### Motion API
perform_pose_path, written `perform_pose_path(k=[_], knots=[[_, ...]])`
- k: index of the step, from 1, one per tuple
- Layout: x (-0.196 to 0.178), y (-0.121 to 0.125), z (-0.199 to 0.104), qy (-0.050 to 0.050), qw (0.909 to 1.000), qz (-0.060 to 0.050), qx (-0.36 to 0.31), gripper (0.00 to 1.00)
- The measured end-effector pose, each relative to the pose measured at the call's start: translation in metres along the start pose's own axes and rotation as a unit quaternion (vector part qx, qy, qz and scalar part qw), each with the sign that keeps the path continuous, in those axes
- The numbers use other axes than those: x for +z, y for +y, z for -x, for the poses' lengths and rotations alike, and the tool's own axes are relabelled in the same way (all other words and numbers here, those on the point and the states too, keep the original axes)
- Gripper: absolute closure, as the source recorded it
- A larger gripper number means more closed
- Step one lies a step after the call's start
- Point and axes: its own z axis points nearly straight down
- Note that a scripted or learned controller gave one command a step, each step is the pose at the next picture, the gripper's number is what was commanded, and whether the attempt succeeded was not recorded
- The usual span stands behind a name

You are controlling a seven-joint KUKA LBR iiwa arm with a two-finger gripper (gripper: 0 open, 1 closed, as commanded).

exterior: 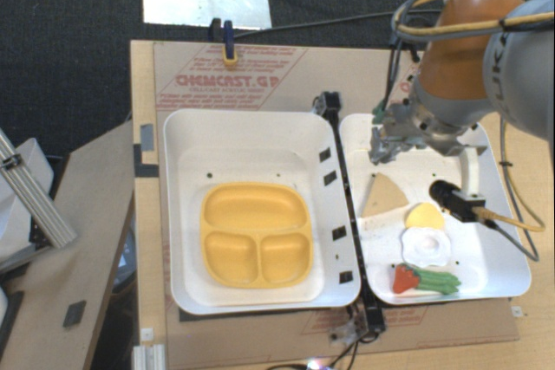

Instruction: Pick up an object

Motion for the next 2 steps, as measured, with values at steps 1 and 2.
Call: perform_pose_path(k=[1,2], knots=[[0.003,0.005,-0.050,0.000,1.0000,0.001,0.000,1.00],[0.016,-0.002,-0.105,0.000,1.0000,0.000,0.000,1.00]])
